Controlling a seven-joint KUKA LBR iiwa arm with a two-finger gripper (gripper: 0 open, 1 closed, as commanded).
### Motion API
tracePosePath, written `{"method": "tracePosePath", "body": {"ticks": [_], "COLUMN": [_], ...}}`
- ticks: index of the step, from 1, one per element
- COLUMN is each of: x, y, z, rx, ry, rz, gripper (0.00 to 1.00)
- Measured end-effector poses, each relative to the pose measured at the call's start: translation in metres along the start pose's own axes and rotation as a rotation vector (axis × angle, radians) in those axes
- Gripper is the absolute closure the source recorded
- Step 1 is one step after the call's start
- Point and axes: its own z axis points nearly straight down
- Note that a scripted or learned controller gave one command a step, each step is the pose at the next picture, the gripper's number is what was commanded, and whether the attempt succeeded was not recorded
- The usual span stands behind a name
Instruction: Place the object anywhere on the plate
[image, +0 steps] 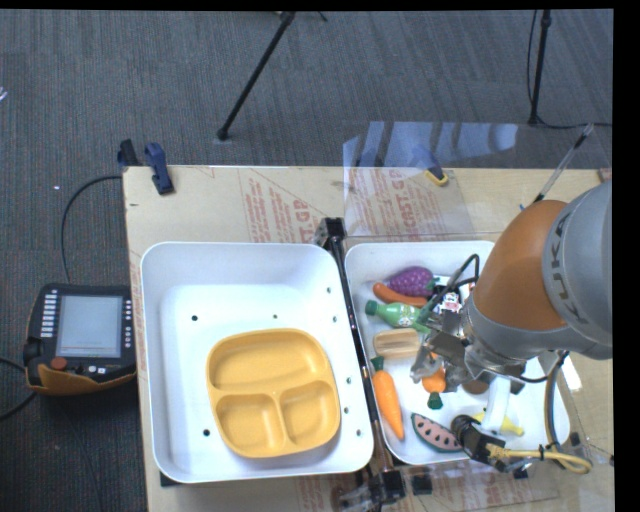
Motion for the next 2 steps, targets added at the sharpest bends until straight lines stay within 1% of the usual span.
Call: {"method": "tracePosePath", "body": {"ticks": [1, 2], "x": [0.072, 0.139], "y": [-0.034, -0.065], "z": [-0.09, -0.049], "rx": [-0.004, 0.003], "ry": [0.001, -0.006], "rz": [0.0, 0.212], "gripper": [1.0, 1.0]}}
